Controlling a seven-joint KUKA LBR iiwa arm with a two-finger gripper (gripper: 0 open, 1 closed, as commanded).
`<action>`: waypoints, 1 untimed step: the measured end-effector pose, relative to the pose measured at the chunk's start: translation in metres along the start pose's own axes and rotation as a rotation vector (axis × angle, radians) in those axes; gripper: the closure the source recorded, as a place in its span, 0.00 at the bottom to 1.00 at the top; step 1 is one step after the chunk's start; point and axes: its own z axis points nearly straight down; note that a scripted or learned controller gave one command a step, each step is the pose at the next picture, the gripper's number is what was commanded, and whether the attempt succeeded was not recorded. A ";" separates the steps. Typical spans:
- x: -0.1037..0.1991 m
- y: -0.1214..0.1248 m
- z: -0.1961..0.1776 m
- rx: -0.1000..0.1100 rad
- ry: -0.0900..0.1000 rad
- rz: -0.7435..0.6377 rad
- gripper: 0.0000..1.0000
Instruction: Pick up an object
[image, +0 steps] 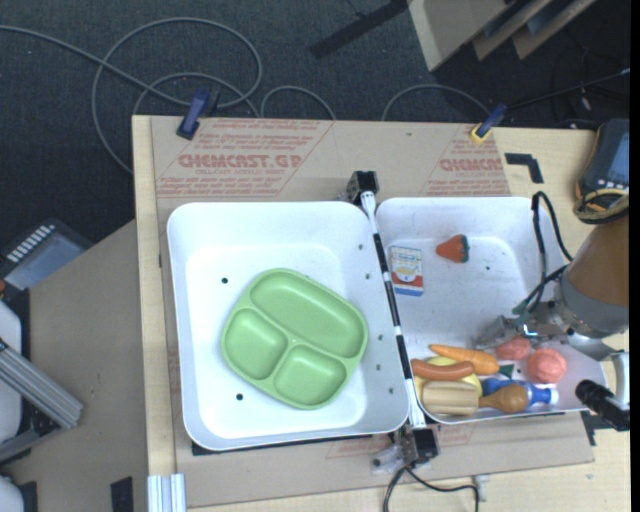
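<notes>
The right bin (470, 215) holds toy foods. A small white carton (407, 270) and a red strawberry (453, 248) lie near its far end. At the near end are piled an orange carrot (462, 354), a red sausage (445, 370), a tan bun (450, 398), a brown drumstick (506, 399), a pink peach (547, 365) and a reddish piece (513, 349). My gripper (516, 325) hangs low at the bin's right side, just above the reddish piece and the peach. Nothing visibly sits in it.
The left bin (200, 240) contains a green divided plate (292, 338). A blue and yellow piece (535, 396) lies by the drumstick. The arm's grey body (598, 285) covers the right bin's right rim. Cables run along the bench's far edge.
</notes>
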 end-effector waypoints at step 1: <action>-0.001 0.002 -0.012 -0.007 -0.002 0.001 1.00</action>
